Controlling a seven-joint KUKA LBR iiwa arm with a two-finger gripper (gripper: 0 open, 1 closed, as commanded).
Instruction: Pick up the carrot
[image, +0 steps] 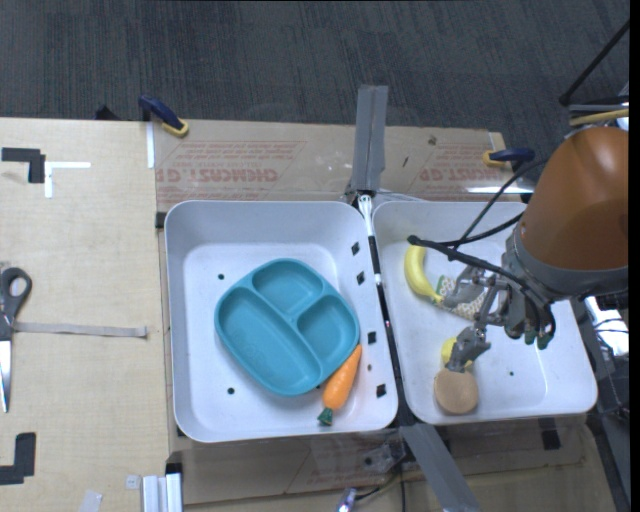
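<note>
Carrot (341, 380) lies slanted in the left bin, well left of the gripper (468, 345); grip state cannot be told.

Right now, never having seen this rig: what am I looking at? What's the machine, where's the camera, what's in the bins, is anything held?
One camera looks down at a slant on a bench with two shallow white bins side by side. The big grey and orange shape at right is a robot arm reaching in from that side. At its end is the tool, a two-finger grabber, hanging over the right bin.

The left bin holds a blue divided plate. The carrot, which is what the arm should pick up, lies against the plate's lower right edge, with its green end pointing towards the bin's near wall.

The right bin holds a banana, a round tan thing and a small yellow object right by the tool's tip. I cannot tell whether the tool is gripping anything. The tool is not at the carrot.

Scissors lie on the bench at far left.
</note>
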